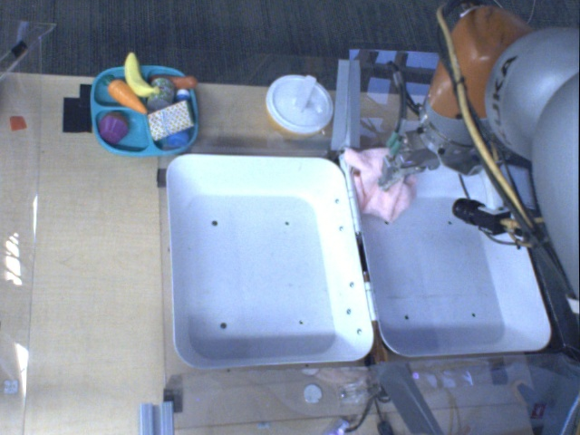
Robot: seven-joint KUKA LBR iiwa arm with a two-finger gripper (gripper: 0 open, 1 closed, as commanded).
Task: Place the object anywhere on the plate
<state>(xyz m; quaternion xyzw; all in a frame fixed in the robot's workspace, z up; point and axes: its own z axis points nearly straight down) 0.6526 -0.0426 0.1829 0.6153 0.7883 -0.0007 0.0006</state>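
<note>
Camera view: pink cloth in right bin, hand gripping.

My bench is pale wood under even light, edged by dark grey carpet along the top. Two white bins sit side by side upon it.

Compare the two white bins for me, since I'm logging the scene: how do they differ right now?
The left bin sits clear of the arm, while the gripper reaches over the right bin. A pink cloth lies in the right bin's far-left corner; the left bin holds nothing like it. Both are shallow, white and rounded.
</note>
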